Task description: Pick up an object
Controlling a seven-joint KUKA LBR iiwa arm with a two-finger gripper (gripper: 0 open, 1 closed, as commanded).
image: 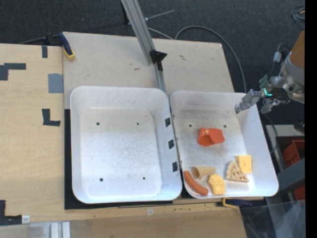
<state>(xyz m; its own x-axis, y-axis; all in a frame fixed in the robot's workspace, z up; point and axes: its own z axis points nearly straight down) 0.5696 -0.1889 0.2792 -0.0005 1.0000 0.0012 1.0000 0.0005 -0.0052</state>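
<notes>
The right bin (198,105) holds several toy foods. An orange-red cup (210,136) lies on its side near the middle. Along the front sit a red sausage (195,183), a tan cone (203,171), a yellow corn piece (216,184), a pizza-like wedge (237,174) and a yellow cheese block (243,163). My gripper (256,103) hovers over the bin's back right corner, above and right of the cup. It is open, with nothing between its fingers.
The left bin (79,133) sits beside the right one, with black clips on the shared rim. A slanted metal pole (141,26) comes down from the top to the bins' back junction. A cable (223,43) curves behind the right bin.
</notes>
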